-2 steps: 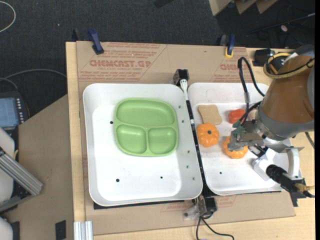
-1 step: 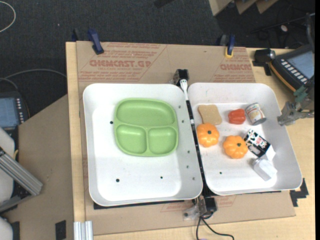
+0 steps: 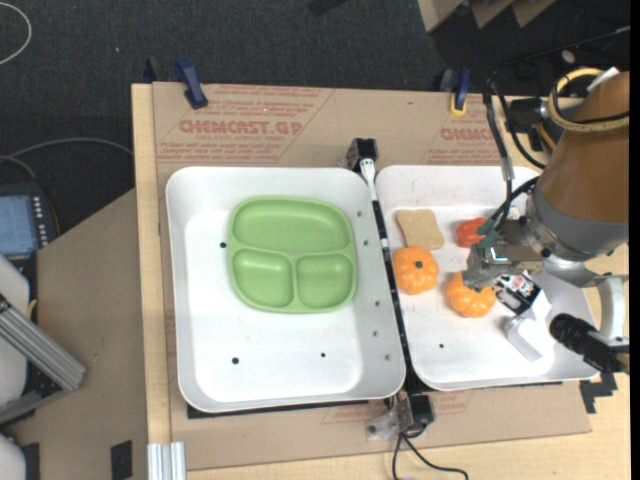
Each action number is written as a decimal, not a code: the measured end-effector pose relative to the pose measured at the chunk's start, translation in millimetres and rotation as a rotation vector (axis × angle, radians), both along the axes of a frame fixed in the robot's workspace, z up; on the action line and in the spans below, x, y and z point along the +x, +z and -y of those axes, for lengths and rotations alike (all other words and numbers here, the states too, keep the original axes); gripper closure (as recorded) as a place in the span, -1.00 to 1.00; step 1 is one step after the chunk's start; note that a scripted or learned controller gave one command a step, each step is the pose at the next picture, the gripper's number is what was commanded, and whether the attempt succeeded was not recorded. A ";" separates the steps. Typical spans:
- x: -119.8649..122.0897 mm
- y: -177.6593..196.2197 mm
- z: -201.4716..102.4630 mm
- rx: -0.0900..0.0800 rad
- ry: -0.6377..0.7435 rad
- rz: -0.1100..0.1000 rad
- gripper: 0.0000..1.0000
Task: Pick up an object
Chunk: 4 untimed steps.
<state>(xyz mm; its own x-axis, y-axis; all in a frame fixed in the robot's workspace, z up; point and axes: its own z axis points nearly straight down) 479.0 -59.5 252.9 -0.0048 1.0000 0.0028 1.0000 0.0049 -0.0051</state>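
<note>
Orange pumpkin-shaped toys lie in the right white bin (image 3: pixel 440 363): one (image 3: pixel 415 270) near its left wall, another (image 3: pixel 470 296) directly under the pincer (image 3: pixel 490 266), whose opening I cannot tell. A green divided plastic plate (image 3: pixel 293 254) sits in the left white bin (image 3: pixel 200 348).

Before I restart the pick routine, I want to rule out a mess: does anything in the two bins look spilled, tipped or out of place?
Nothing stands out. The green divided plate lies flat in the left bin. In the right bin, the tan bread slice, the orange pumpkin, a red piece and another orange piece sit loosely grouped, with the tool over them.
</note>
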 end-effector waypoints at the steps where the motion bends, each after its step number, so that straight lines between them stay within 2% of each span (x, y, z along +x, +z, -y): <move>1: 20.6 37.0 -103.1 0.000 0.007 0.010 1.00; 2: -1.0 96.4 -218.0 0.002 0.010 0.011 1.00; 3: 35.2 138.8 -288.9 0.002 0.003 0.013 1.00; 4: -2.1 77.9 -283.7 -0.005 -0.005 -0.003 1.00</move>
